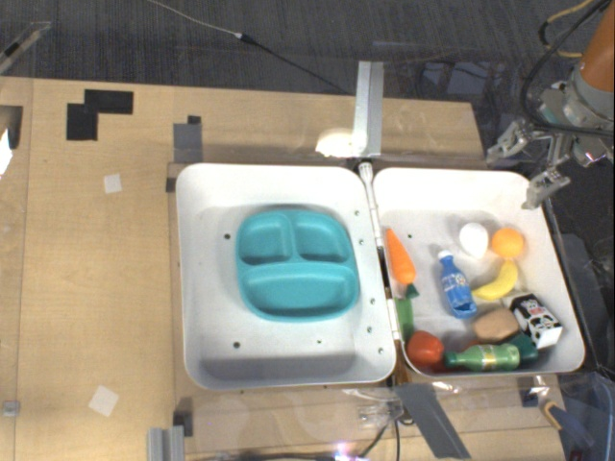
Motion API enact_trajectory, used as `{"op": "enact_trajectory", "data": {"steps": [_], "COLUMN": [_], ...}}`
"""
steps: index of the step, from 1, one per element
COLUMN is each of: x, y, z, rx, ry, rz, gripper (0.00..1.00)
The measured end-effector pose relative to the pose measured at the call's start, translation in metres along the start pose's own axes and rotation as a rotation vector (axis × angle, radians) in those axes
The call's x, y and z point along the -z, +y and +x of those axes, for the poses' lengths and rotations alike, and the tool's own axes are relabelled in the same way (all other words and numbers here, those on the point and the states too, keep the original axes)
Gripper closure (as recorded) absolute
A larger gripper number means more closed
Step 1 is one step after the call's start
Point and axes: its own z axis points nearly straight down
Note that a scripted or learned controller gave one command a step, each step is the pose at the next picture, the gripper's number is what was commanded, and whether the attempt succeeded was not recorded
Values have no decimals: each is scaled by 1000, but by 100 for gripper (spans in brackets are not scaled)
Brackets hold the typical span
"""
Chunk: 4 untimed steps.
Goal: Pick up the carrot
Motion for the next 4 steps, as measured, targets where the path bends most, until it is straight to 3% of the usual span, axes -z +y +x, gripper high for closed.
{"op": "enact_trajectory", "data": {"steps": [1, 2, 3, 4], "x": [-31, -136, 24, -66], "y": [34, 40, 15, 4], "z": [71, 76, 29, 4], "rx": [112, 256, 276, 364], "ry": [12, 16, 2, 11], "rz": [-12, -20, -3, -18], "gripper": [0, 0, 0, 0]}}
